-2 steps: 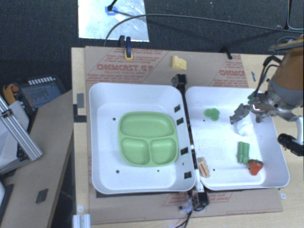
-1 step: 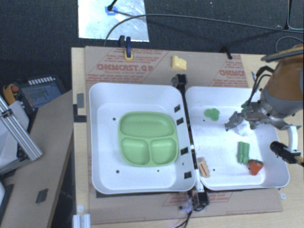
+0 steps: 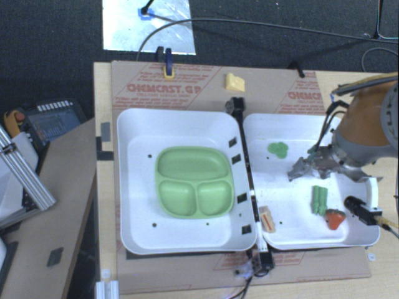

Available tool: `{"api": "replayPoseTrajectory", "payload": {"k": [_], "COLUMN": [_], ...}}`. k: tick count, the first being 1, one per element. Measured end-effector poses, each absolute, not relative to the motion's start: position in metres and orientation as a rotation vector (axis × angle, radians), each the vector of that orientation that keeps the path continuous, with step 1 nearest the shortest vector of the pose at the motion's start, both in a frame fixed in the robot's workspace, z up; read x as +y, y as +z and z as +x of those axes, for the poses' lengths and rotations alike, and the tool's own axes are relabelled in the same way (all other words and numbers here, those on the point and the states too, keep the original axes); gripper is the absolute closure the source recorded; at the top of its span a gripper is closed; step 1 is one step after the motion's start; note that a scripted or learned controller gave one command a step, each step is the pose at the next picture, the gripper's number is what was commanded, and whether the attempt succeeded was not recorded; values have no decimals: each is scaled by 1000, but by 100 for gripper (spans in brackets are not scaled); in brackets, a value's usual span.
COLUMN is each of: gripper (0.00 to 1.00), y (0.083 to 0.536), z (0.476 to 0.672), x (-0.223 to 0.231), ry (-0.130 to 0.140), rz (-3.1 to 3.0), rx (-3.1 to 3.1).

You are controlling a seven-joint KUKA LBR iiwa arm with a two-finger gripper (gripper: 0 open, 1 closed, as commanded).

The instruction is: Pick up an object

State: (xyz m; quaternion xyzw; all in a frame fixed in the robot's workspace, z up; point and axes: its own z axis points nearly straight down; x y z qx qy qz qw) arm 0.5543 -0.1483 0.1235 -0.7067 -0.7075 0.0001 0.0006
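Grey two-finger gripper [image 3: 299, 170] low over right white bin [image 3: 293, 129], finger state unclear. Ridged green plastic piece [image 3: 319, 200] just beside, untouched; small orange-red toy [image 3: 335, 219] near front corner.

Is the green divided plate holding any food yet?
Empty. The green divided plate in the left bin shows three bare compartments.

Arm [image 3: 374, 126] cut off by right edge. Gripper [image 3: 305, 166] fingers too small to read. Handheld controller [image 3: 47, 124] and metal rail [image 3: 22, 170] clipped at left edge.
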Motion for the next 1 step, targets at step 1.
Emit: {"api": "replayPoseTrajectory", "payload": {"k": [1], "gripper": [100], "y": [136], "z": [556], "x": [-149], "ry": [-2], "rz": [-2223], "rx": [-2225]}}
